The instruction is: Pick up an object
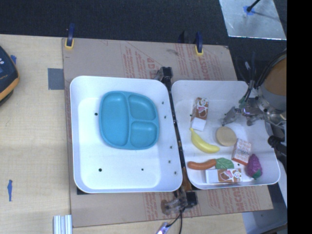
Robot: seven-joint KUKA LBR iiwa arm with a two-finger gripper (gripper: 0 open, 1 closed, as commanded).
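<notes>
Two bins sit side by side below me: the left bin (78, 130) at nine o'clock of the right bin (183, 94), their inner walls nearly touching. A divided plate (129, 119) lies in the left bin, toward its twelve o'clock end. In the right bin, my gripper (237, 113) hangs at two o'clock. A round disc (225, 136) lies just at its six o'clock; a banana (203, 144) lies at the disc's nine o'clock, a small packet (200, 108) at the banana's twelve, a carrot (201, 165) at its six
</notes>
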